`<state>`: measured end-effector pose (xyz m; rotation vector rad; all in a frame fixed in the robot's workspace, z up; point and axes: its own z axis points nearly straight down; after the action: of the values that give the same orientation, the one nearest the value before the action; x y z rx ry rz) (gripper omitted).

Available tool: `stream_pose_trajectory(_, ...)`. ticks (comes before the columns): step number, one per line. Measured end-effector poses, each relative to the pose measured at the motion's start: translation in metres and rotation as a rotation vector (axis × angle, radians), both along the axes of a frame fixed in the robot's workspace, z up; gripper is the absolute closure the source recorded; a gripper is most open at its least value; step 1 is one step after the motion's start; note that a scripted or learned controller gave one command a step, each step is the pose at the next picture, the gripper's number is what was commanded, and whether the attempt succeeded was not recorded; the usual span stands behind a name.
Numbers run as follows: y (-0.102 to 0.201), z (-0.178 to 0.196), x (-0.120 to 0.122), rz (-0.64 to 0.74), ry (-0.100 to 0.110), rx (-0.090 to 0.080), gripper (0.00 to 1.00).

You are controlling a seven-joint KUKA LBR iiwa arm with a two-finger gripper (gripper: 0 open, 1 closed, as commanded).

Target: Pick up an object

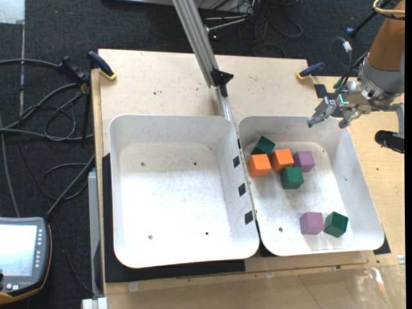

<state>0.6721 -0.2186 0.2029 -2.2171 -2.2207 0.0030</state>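
Above the right bin's (360,172) far right rim, the end effector (329,116) hovers with fingers spread, grasping nothing. Orange (259,165), green (291,177) and purple cubes (311,222) lie inside the bin.

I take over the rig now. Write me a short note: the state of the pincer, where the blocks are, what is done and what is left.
Pincer: above the far rim of the right shallow white bin, holding nothing; whether it is open I cannot tell.
Blocks, all in the right bin: a cluster of two orange cubes, two dark green cubes and a purple cube; near the front, a purple cube beside a green cube.
Done: nothing picked.
Left: descend, grasp one cube, lift.
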Motion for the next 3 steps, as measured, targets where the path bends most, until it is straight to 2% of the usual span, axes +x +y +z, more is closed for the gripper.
stream_pose_trajectory(1,0.000,0.003,0.001,0.002,-0.003,-0.002,0.00)
stream_pose_trajectory(3,-0.001,-0.105,-0.018,-0.002,0.001,-0.001,0.00)
